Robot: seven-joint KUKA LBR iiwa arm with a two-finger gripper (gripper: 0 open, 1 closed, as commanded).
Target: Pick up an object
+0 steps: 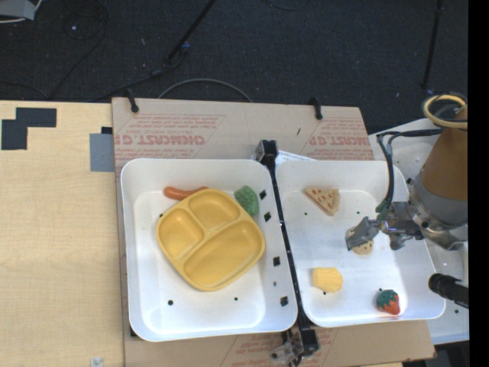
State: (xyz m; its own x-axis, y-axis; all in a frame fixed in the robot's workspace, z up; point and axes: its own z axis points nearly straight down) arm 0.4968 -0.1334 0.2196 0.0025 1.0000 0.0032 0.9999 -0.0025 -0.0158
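Tan and small, the cookie (pixel 364 246) lies near the right bin's (pixel 348 316) middle, just under our gripper (pixel 376 234), whose spread fingers hold nothing, so we only need to go straight down.

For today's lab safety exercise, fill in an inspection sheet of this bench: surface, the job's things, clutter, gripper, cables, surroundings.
Surface: left bin and right bin, side by side on cardboard.
Job's things: yellow divided plate, orange carrot and green piece in the left bin; waffle wedge, yellow block, strawberry and a small tan piece in the right bin.
Clutter: nothing seen.
Gripper: gripper low over the right bin at the tan piece; no hold visible.
Cables: black cables on the floor.
Surroundings: dark floor, wooden bench.
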